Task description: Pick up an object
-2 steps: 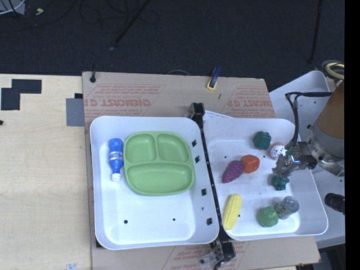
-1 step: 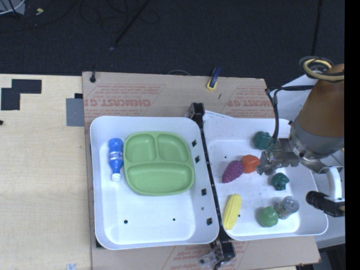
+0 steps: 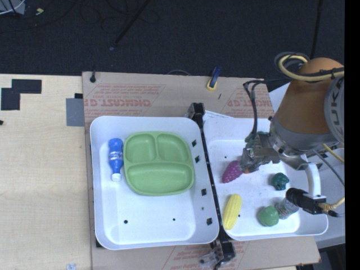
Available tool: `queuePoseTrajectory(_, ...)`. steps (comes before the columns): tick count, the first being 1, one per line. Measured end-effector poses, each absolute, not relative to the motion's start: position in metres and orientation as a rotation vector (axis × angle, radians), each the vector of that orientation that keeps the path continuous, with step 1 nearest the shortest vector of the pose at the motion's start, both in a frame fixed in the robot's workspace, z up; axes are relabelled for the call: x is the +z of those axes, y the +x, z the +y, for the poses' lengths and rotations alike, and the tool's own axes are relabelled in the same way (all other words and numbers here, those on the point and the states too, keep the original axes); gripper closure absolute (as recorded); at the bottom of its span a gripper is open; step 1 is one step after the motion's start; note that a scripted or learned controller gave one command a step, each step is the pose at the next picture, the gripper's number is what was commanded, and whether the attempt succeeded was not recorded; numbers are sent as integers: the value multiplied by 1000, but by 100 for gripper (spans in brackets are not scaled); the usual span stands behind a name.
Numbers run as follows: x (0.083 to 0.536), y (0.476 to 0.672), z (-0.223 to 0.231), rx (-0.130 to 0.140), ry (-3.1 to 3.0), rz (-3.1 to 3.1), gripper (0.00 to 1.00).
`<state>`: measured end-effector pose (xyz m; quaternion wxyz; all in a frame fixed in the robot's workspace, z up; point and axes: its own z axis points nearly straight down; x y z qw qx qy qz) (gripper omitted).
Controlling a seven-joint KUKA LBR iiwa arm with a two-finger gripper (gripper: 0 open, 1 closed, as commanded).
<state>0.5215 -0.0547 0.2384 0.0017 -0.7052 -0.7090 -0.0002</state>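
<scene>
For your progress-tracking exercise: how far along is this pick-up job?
Done: the gripper has reached the right white bin, beside the purple knobbly toy. In hand: nothing visibly held. Left: grasping and lifting; the toy, yellow corn cob, green ball and dark green lump lie on the bin floor.

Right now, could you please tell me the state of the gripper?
Two-finger gripper: low in the right white bin, beside the purple toy; open or shut cannot be told.
</scene>
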Motion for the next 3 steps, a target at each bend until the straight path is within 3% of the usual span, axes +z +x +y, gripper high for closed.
queuePoseTrajectory(2,222,535,44,5,-2213,-2221,100)
queuePoseTrajectory(3,232,527,94,1,-2214,-2223,100)
